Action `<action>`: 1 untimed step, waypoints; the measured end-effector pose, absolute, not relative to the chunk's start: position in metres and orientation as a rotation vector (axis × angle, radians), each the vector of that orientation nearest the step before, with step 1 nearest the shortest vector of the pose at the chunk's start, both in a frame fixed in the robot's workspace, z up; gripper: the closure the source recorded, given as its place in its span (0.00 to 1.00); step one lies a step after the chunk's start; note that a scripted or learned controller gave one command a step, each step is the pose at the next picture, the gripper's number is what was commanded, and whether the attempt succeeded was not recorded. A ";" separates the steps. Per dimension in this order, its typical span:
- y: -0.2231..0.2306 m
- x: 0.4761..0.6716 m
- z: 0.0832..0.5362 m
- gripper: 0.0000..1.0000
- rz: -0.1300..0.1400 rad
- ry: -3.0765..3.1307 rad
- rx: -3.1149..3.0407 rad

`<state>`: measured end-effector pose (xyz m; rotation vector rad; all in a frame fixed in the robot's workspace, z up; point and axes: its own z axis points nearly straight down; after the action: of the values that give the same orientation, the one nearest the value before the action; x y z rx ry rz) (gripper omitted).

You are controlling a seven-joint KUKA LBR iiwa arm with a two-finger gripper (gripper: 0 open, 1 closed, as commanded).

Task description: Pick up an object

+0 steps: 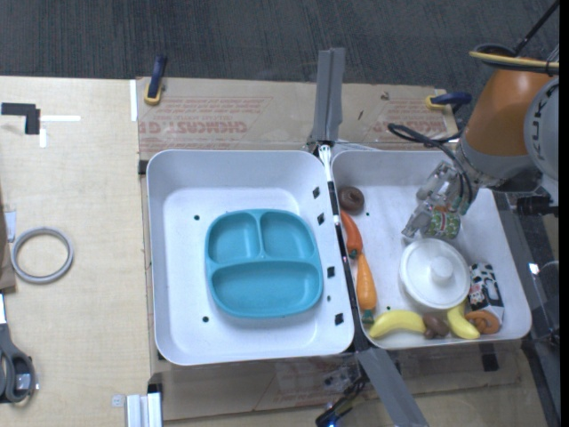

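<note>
In the right bin (391,181) lie a brown doughnut (352,199), two orange carrots (363,281), a yellow banana (396,324), a white lidded bowl (434,272), a small green-labelled can (445,225) and a black-and-white carton (484,285). My gripper (432,210) hangs low over the bin's upper right part, right at the green can and just above the white bowl. The gripper's body hides part of the can. The left bin holds a blue divided plate (263,263).
A second banana (462,324), a small brown piece (436,327) and a brown ring pastry (485,321) crowd the right bin's near corner. A grey tape roll (39,254) and scissors (16,374) lie on the bench at left. The bins' shared wall (336,238) runs between them.
</note>
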<state>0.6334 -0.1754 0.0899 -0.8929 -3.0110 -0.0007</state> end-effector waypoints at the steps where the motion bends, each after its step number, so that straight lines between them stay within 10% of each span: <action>1: -0.188 0.601 0.091 0.00 -0.002 -2.948 -1.091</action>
<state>0.6008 -0.1883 0.0911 -1.0907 -2.9479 -0.0021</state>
